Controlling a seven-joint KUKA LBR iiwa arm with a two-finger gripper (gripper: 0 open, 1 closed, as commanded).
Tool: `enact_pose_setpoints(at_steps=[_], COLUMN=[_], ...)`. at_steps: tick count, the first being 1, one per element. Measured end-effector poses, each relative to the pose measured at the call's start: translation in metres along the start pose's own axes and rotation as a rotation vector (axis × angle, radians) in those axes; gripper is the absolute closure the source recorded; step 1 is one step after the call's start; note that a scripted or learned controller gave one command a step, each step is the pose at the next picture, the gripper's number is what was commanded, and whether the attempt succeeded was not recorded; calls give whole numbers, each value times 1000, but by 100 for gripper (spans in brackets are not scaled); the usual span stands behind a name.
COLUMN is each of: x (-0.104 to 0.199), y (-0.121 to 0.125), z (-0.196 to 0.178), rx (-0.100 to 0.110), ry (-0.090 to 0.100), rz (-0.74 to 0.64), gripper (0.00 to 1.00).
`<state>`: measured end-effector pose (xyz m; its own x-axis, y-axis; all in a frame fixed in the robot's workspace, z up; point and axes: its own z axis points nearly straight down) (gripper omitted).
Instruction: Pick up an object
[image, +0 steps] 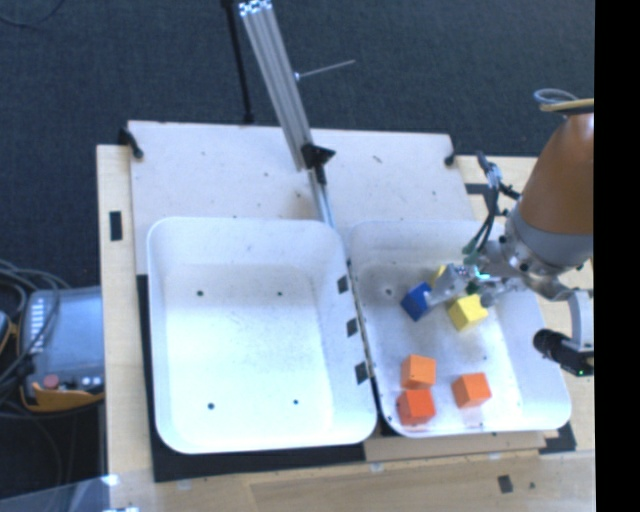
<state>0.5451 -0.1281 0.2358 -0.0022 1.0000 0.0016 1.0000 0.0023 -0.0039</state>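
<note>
Fingers of the gripper (462, 283) cannot be judged; they hang low in the right bin (540, 400), just beside a yellow block (467, 312) and a blue block (416, 301). Three matte orange cubes (419, 371) lie nearer the front.

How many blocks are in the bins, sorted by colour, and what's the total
Orange blocks: 3, at and
Blue block: 1
Yellow block: 1
Total: 5, all in the right bin. A small yellow bit shows by the gripper; I cannot tell whether it is another block.
</note>
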Motion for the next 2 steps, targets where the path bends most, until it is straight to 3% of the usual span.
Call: enact_pose_setpoints(at_steps=[1, 2], x=[0, 1], y=[1, 4], z=[-2, 41], rx=[-5, 0], ry=[-1, -2], rz=[2, 8], gripper=[0, 0])
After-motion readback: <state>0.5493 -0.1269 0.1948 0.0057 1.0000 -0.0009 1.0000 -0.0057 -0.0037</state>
